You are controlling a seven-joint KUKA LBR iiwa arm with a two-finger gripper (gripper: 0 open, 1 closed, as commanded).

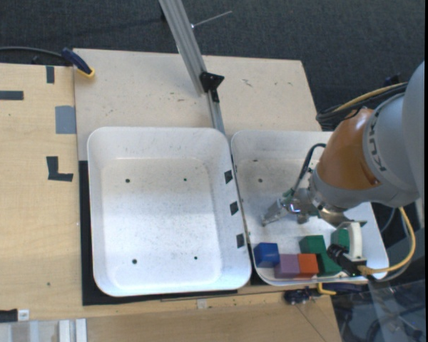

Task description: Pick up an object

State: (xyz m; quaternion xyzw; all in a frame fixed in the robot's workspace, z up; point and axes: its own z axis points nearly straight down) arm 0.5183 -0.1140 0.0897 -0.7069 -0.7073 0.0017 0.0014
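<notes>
The gripper (282,209) is hovering in the right bin (271,155), its fingers spread and holding nothing. Blue (267,254), purple (288,265), orange (308,263) and green (313,245) blocks are sitting along the bin's near edge, beside the left bin (114,144).

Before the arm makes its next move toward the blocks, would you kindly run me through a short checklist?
1. Gripper sits over the right bin: ok.
2. Gripper already holds something: cannot tell.
3. Blue block has free space around it: ok.
4. Purple block and orange block separated: not ok, they touch.
5. Green block unobstructed: not ok, the arm crowds it.
</notes>
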